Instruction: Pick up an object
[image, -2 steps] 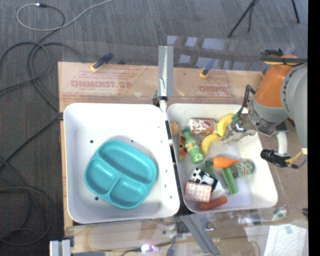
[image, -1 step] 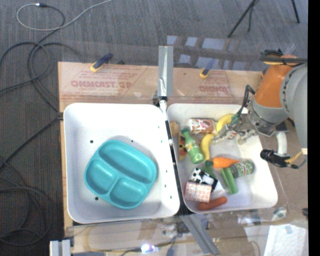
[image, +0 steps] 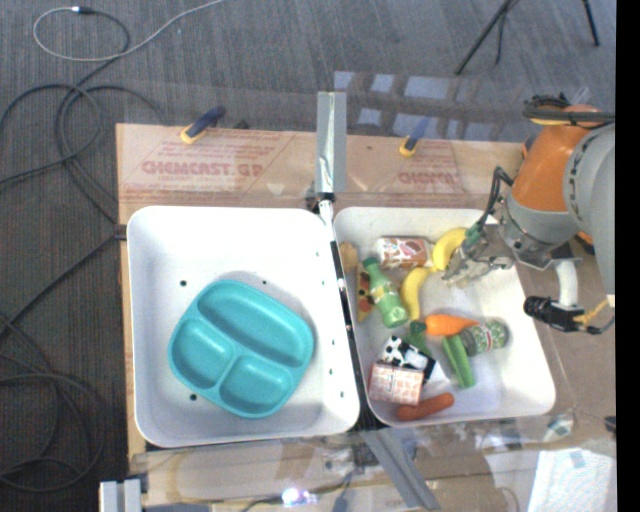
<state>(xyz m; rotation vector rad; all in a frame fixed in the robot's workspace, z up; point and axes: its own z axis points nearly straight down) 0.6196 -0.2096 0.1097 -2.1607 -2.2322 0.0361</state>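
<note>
Hovering near the right shallow white bin's (image: 540, 385) far edge, the claw (image: 468, 262) reaches beside a curved yellow plastic banana (image: 447, 245). Its grip can't be made out. Bare floor lies alongside.

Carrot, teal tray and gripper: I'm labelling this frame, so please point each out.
carrot (image: 449, 324), camera view, middle of its orange body.
teal tray (image: 241, 346), camera view, central divider.
gripper (image: 466, 262), camera view, between its fingertips.
</note>
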